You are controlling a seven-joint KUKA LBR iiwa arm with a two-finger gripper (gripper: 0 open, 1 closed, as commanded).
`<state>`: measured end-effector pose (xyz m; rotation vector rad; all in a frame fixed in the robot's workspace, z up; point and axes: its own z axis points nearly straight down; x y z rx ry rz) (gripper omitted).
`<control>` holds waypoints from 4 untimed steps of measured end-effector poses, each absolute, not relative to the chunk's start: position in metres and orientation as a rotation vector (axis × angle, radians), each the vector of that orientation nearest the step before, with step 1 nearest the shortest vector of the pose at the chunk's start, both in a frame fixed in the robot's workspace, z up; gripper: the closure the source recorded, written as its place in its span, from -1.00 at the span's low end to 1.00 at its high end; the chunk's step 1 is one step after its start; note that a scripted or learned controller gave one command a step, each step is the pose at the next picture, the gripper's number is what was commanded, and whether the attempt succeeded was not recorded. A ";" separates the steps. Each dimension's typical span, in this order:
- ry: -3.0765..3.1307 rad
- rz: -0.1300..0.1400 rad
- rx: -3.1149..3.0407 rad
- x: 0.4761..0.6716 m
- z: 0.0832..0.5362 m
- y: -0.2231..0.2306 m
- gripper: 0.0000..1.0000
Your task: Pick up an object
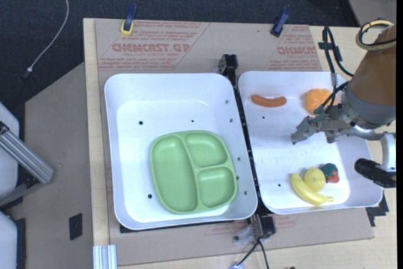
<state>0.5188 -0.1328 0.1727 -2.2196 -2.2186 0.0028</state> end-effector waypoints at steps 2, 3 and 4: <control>-2.222 -0.001 -2.222 0.528 0.134 -0.137 1.00; -2.227 -0.005 -2.225 0.528 0.198 -0.135 1.00; -2.225 -0.003 -2.223 0.529 0.210 -0.135 1.00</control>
